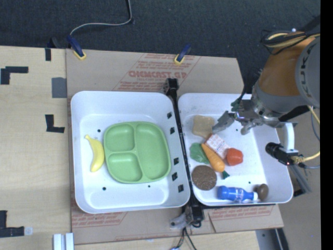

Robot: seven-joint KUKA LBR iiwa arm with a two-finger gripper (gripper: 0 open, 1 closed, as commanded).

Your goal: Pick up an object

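Over the right bin [283, 184], toward its twelve o'clock edge, I see the claw [235, 123] hanging with its fingers spread and nothing between them. Just at its nine o'clock lies a tan block [203, 125]. At its six o'clock sit a carrot [214, 157], a red tomato [234, 157] and a green leaf [197, 152]; beyond those, a brown disc [204, 177] and a blue bottle [233, 194]. On my left bin [83, 139], a green divided plate [137, 151] has a banana [96, 152] at its nine o'clock.
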